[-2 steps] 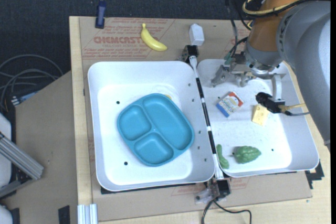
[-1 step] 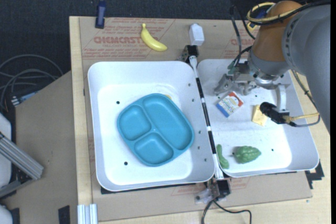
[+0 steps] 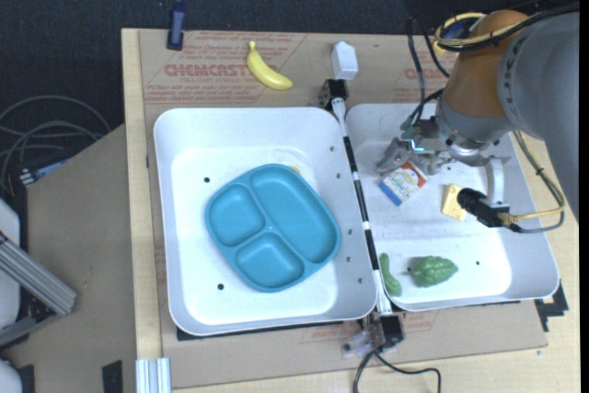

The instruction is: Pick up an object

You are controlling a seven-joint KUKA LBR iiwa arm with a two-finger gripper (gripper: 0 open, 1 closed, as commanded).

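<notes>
The hand (image 3: 408, 161) hangs low in the right bin (image 3: 502, 258), near its far-left corner. From this slant I cannot tell whether it is open or closed, and nothing can be seen gripped in it. Just below it, touching or nearly so, a small blue-and-white packet (image 3: 402, 186) lies flat on the bin floor and looks the likeliest target. By my reading the pick is not yet done: the hand is down at the packet, while the closing and the lift are left. The arm (image 3: 538, 78) reaches in from the right, with its orange band (image 3: 474, 78) above the wrist and the wrist bent steeply down over the packet. Near the packet, to its right, sits a yellow block (image 3: 450, 201). Well apart, toward the near edge, lie a green lump (image 3: 431, 270) and a thin green piece (image 3: 390, 276). The left bin (image 3: 184, 152) holds a blue divided plate (image 3: 270, 225). On the worktop (image 3: 138, 225) beyond the bins rests a banana (image 3: 267, 71).
</notes>
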